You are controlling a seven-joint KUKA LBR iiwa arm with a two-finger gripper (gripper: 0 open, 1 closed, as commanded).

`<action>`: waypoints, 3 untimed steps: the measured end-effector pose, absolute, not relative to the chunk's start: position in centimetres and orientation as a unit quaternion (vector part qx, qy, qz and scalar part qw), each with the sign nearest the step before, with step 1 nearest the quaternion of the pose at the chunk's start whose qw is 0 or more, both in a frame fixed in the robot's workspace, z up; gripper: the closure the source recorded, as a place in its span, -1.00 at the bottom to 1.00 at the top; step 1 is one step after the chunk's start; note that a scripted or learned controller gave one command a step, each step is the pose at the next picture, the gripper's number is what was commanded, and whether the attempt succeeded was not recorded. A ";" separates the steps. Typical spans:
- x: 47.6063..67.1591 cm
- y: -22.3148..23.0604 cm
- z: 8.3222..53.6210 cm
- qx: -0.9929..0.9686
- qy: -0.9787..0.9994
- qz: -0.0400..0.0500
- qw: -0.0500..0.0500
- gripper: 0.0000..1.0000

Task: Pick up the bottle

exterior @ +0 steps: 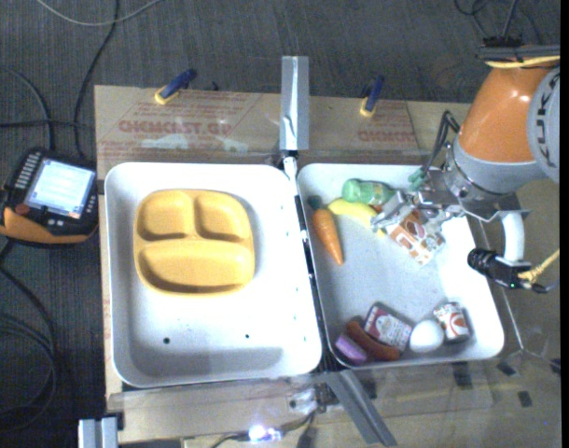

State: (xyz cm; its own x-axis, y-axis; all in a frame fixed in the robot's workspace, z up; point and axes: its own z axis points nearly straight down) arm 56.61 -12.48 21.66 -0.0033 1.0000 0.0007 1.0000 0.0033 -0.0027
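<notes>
Camera view: I see green bottle (367,191) lying left of gripper (417,203), long axis across frame; grip state indeterminable.

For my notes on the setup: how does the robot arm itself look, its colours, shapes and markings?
The arm has a rounded orange band above a grey, rounded wrist section, with dark letters partly visible on its white side. Thin cables run along it. The gripper is small, metallic and dark, too cluttered to describe further.

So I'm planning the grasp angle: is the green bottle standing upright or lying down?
Lying down. The green bottle rests on its side near the right bin's far wall, beside the banana.
</notes>
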 end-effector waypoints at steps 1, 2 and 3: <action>53.8 -17.8 8.9 -0.801 -0.599 -0.002 -0.003 -1.00; 52.3 -21.6 15.7 -0.813 -0.582 0.001 0.000 -1.00; 60.6 -15.8 13.0 -0.783 -0.622 -0.003 -0.005 -1.00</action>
